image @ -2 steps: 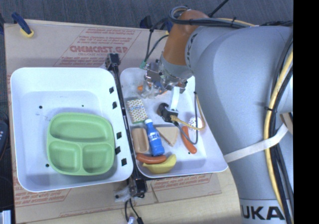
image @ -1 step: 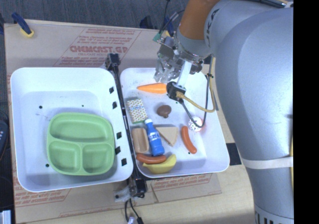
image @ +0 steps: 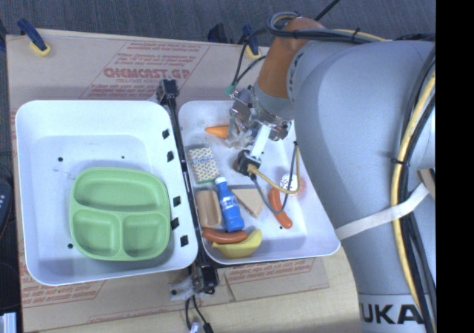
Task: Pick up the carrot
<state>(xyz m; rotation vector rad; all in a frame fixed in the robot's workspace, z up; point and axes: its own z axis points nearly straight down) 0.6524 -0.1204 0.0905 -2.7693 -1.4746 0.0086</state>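
arm bent over right bin, gripper beside carrot

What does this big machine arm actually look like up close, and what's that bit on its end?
The arm is a fat, rounded, smooth grey tube with an orange band just above the wrist. Black "UKA" letters show low on its body. Thin black and yellow cables run along it, and a pale strap wraps its side. Its tool is a small cluster of metal and black parts.

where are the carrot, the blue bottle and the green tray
carrot (image: 217, 131), camera view, middle of its orange body, near the right bin's top edge
blue bottle (image: 230, 209), camera view, its blue body, below the white cap
green tray (image: 118, 188), camera view, floor of its large top compartment, in the left bin
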